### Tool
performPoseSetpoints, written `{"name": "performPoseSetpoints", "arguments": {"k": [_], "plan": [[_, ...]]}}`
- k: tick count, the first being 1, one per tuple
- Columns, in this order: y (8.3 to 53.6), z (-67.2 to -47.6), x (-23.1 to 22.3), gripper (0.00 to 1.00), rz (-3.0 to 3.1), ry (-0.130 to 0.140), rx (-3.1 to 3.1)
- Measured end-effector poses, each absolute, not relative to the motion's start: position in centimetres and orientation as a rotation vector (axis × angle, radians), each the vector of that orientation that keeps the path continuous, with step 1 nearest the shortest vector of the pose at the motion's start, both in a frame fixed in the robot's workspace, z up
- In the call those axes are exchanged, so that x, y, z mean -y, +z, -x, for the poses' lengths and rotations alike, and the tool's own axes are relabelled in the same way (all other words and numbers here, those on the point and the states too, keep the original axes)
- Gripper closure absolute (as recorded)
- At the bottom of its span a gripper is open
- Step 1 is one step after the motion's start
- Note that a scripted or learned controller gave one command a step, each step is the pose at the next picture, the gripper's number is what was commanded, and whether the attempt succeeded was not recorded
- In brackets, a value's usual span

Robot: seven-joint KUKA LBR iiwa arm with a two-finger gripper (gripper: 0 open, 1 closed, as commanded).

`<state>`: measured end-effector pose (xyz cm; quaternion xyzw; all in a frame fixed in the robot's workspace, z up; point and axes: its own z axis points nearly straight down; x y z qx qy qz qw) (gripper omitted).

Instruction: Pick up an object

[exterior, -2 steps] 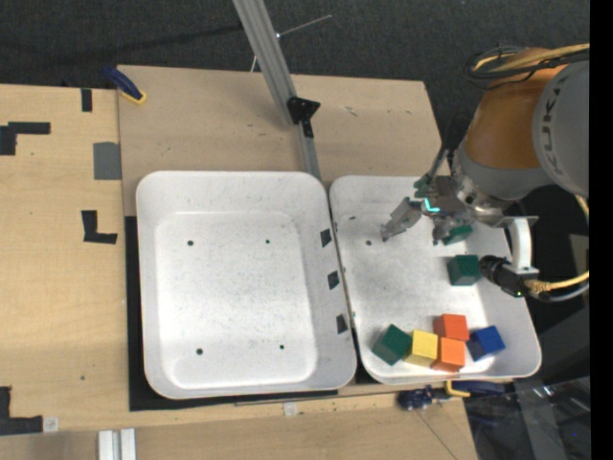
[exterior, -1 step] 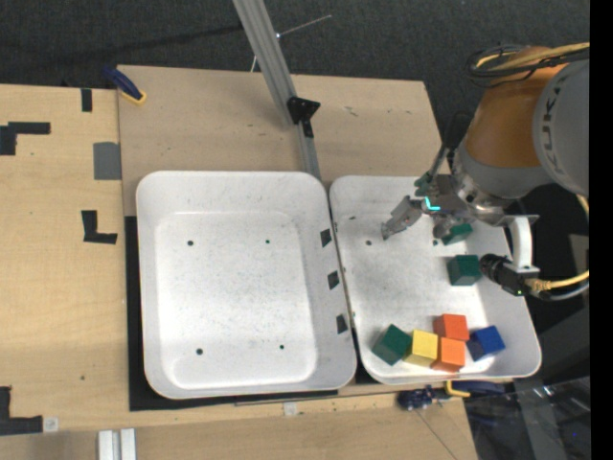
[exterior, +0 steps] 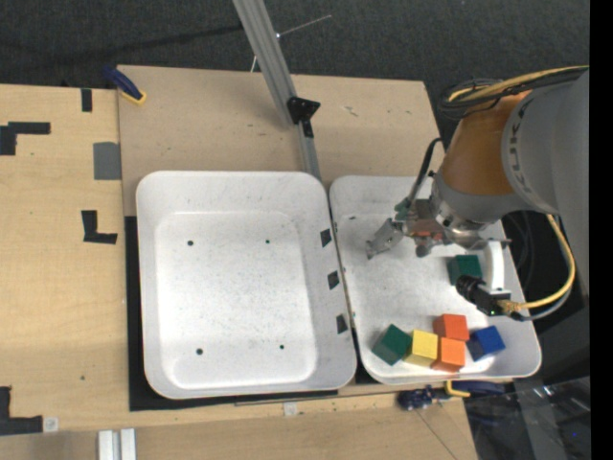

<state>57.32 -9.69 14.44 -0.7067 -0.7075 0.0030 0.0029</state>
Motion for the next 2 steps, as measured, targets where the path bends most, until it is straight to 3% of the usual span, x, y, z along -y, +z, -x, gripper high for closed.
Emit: {"name": "performPoseSetpoints", "arguments": {"k": [1,2], "plan": [[9.0,-57.1,9.6,0.0,2.216,0.009,2.219],[10.3,-57.3,9.5,1.0,2.216,0.003,2.222]]}}
